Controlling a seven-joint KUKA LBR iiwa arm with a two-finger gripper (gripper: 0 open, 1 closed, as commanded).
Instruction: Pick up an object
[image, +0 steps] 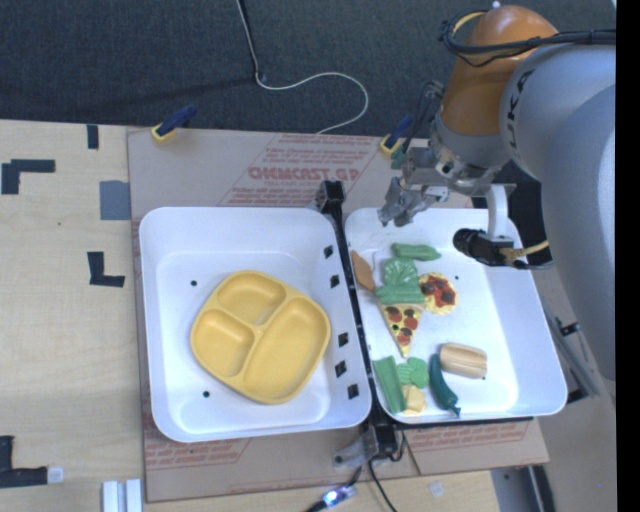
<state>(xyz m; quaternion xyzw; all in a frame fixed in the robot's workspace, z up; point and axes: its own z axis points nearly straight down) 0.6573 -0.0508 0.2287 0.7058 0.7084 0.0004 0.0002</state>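
The right bin (520, 330) holds several toy foods. Among them are a green leafy piece (400, 281), a green pod (415, 250), a pizza slice (403, 323), a round red-topped piece (439, 292) and a tan bread roll (463, 360). An orange piece (361, 270) lies against the bin's left wall. Green pieces (392, 380) and a dark green vegetable (443, 386) sit near the front. My gripper (400, 210) hangs over the bin's far left corner, just beyond the green pod, and nothing shows in it.
The left bin (170, 260) holds a yellow divided plate (262, 335). A black divider with clips (340, 290) runs between the bins. The grey arm (560, 110) fills the upper right, above the right bin's far edge. A white cable (300, 80) lies behind the bins.
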